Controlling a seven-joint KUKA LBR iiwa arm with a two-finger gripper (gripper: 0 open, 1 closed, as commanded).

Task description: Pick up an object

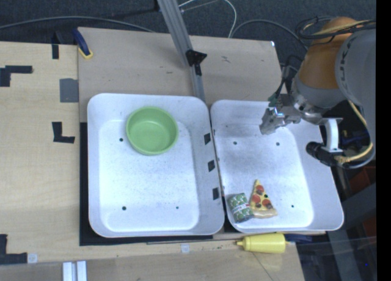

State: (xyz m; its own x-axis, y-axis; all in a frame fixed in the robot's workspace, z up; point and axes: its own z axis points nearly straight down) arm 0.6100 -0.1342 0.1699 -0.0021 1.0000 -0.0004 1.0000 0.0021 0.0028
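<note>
The pincer (pixel 269 124) hung over the far end of the right-hand bin (pixel 305 170), close to its back rim, with the grey arm (pixel 342 72) and its orange band (pixel 324 60) reaching in from the right behind it. From where I stood its fingers were a small dark blur against the white floor — I could not tell whether they were spread or closed, and nothing showed between them.

The things it might have picked up lay well away from it, toward the near end of the same bin. A toy pizza slice (pixel 263 201) rested flat on the floor there, its point aimed back toward the pincer, red dots on its yellow top. Just beside it, on the side toward the other bin, sat a small green packet (pixel 239 206), touching or nearly touching the slice, tucked into the near corner. Both were well apart from the pincer, with bare speckled floor between.

Farther off, across the divide, a green bowl (pixel 152 130) stood upright in the left-hand bin (pixel 110 206) — roughly level with the pincer but well to its side. A yellow bottle (pixel 264 243) lay on its side on the bench just outside the near rim of the right-hand bin, beyond the slice and packet.
</note>
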